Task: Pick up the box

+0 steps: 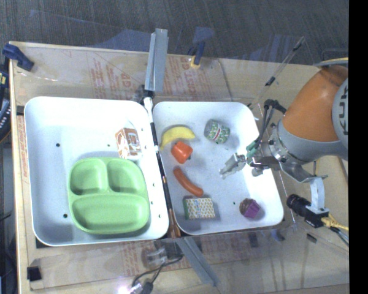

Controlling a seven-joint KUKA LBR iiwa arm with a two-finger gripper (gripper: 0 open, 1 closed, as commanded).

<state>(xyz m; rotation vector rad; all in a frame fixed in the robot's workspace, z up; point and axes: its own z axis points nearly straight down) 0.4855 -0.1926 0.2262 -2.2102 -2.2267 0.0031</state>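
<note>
Over the right bin (267, 164), my claw (232, 166) hangs above bare white floor, fingers spread a little apart, nothing between them. Arm comes in from the right, orange band (316, 100) above the grey wrist.

Right bin contents: banana (176, 133) at upper left, touching or just above an orange-red pepper-like piece (181, 151). Green patterned round can (216, 131) at upper middle. Reddish sausage (187, 181) lies on a diagonal, left of centre. Patterned green-yellow box (200, 207) sits near the front wall, just below the sausage's lower end, flat on the floor. Small purple object (251, 208) at front right, can't tell what it is. The claw is up and right of that patterned box, apart from it, no contact.

Left bin (43, 164): green divided plate (109, 195) with three compartments fills the front half. Small brown-and-white carton (128, 142) stands just behind the plate, near the wall shared with the right bin. It looks tilted, label unreadable.

Both bins sit side by side on the wooden desk (80, 66), walls touching at the middle.
</note>
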